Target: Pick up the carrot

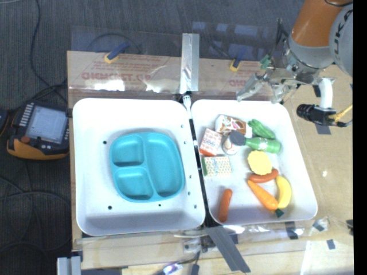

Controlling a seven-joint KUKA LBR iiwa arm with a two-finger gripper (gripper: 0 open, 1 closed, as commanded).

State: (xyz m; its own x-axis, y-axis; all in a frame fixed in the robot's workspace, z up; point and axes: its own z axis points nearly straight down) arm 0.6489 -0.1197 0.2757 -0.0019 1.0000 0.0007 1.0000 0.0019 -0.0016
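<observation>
1. Camera view: the carrot lies in the right bin, near its front corner, between a red sausage and a banana, close against both.
2. We should descend squarely over the carrot's middle, clear of both neighbours.
3. The hand hovers above the bin's far rim, spread apart, holding nothing.

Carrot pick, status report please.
Gripper open, above right bin's far rim. Orange tapered carrot in right bin, untouched. Yellow banana and red sausage touching it.
</observation>
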